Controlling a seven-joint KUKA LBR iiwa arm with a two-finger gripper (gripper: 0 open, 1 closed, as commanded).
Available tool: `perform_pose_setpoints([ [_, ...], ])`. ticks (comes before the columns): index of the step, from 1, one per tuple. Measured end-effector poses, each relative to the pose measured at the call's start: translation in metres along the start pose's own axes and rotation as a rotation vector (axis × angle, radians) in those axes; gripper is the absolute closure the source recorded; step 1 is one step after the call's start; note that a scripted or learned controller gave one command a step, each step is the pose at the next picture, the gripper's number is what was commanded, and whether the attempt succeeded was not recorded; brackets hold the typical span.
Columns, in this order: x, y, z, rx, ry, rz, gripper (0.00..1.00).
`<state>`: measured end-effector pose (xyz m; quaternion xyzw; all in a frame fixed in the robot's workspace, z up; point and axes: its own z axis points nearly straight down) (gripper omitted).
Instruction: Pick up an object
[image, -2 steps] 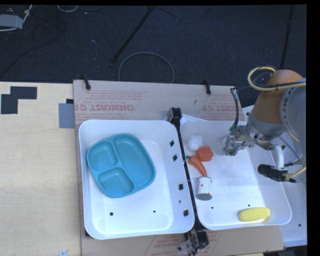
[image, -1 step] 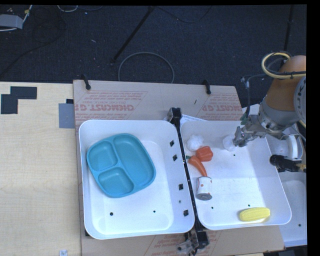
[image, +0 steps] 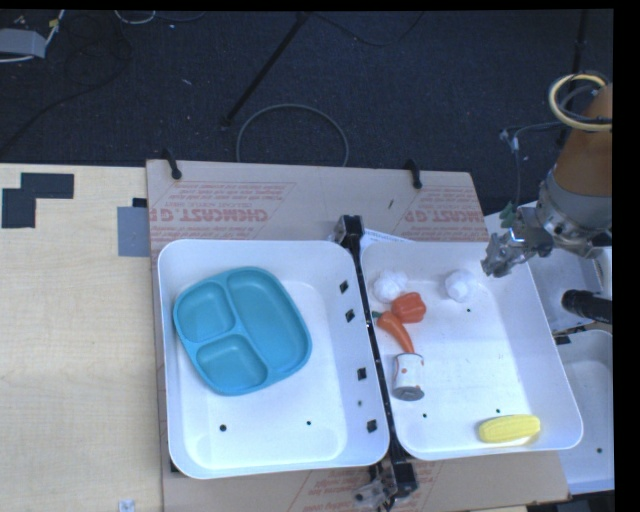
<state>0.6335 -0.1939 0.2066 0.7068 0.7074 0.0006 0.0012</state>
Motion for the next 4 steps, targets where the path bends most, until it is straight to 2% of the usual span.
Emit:
perform_pose_setpoints([
  [1, -0.001, 0.0, -0.021, 0.002, 0.001, 0.0, 1.0],
  [2, 0.052, -0.018, -0.03, 0.006, 0.003, -0.003, 1.0],
  [4, 0.144, -0.037, -0.042, 0.006, 0.003, -0.003, 1.0],
])
